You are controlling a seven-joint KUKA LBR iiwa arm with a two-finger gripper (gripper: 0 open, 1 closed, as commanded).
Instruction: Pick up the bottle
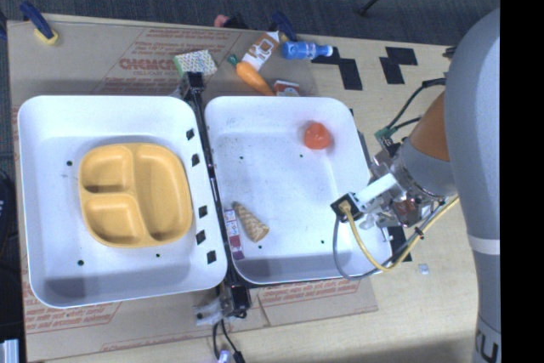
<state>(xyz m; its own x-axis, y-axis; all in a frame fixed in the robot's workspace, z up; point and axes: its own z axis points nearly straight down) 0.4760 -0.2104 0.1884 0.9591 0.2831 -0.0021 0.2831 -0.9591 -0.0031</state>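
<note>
- The arm point(476, 140) enters from the right; its wrist end sits over the right rim of the right bin point(280, 255), low on that side.
- The gripper point(374, 212) is crowded by a white bracket, a small black block and a looping yellow cable point(357, 255). Whether the fingers are open or closed cannot be told, and nothing can be made out between them.
- The bottle point(304, 51), blue with a lighter cap end, lies on its side on the tabletop point(408, 81) beyond the far rim of the right bin, outside both bins and well apart from the gripper.
- Just beside the bottle lie a small carton point(261, 51) and an orange carrot-shaped item point(253, 78).
- Inside the right bin: a red-orange round item point(316, 135) near the far right corner and a tan cone-shaped item point(252, 222) near the front left.
- The left bin point(42, 268) holds a yellow divided plate point(136, 193).
- A green patterned piece point(195, 61) rests on the tabletop behind the left bin.
</note>
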